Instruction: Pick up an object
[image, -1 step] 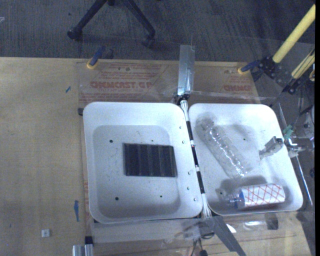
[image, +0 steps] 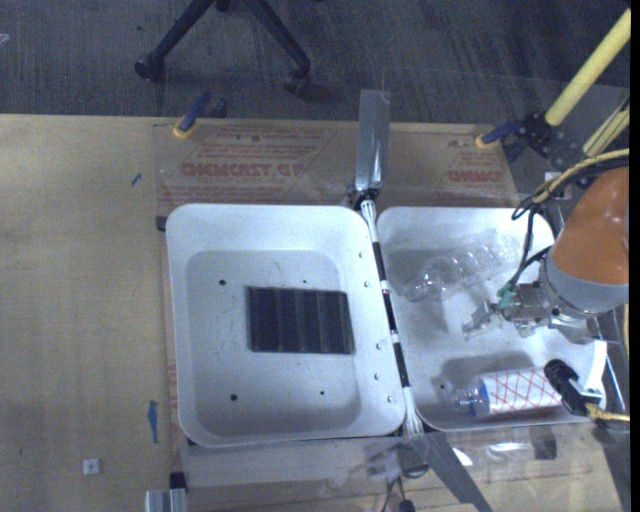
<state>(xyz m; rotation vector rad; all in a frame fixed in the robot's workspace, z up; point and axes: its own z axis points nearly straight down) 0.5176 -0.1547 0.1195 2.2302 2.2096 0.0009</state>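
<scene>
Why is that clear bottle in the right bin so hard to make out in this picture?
In the camera view, the clear bottle is see-through against the white right bin, so only faint glints trace it; the whole image is soft and grainy; the hand throws a pale shadow on the bin floor; the red-patterned bottle reads far better by contrast.

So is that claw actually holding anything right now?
No. The claw hangs over the right bin beside the clear plastic bottle, nothing between its fingers.
</scene>
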